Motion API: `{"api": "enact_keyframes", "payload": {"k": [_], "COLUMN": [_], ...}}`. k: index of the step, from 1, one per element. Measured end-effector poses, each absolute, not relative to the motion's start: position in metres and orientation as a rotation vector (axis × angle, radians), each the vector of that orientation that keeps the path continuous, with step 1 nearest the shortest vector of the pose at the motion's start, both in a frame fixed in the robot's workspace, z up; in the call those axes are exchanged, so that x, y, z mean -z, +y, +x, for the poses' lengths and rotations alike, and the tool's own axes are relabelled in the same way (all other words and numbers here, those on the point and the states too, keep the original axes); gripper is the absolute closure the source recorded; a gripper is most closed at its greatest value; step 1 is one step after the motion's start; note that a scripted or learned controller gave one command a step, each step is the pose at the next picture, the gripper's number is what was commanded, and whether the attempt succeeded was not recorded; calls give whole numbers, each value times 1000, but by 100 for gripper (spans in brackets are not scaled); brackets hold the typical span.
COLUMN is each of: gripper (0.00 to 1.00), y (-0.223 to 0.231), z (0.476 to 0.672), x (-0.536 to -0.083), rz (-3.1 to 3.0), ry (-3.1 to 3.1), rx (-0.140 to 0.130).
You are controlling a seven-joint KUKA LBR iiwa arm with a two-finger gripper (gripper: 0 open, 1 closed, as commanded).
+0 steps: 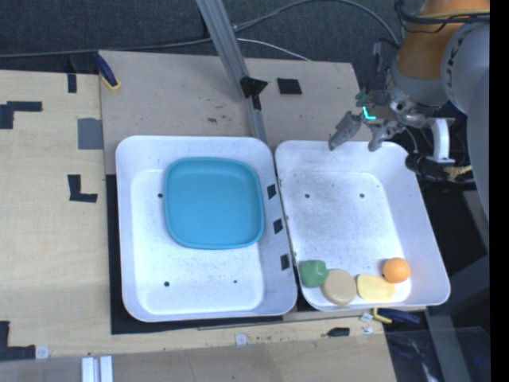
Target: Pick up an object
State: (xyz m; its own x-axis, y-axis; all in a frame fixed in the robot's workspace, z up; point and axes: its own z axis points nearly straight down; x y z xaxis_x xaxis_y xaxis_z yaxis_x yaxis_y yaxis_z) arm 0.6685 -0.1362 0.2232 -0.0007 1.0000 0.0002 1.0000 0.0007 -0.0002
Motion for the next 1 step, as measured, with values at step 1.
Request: {"api": "enact_keyframes", "payload": {"k": [1], "gripper": [0], "y": [-136], "z": [668], "x": [-223], "rz": [-2220], "ry": [-2222], "rx": [0]}}
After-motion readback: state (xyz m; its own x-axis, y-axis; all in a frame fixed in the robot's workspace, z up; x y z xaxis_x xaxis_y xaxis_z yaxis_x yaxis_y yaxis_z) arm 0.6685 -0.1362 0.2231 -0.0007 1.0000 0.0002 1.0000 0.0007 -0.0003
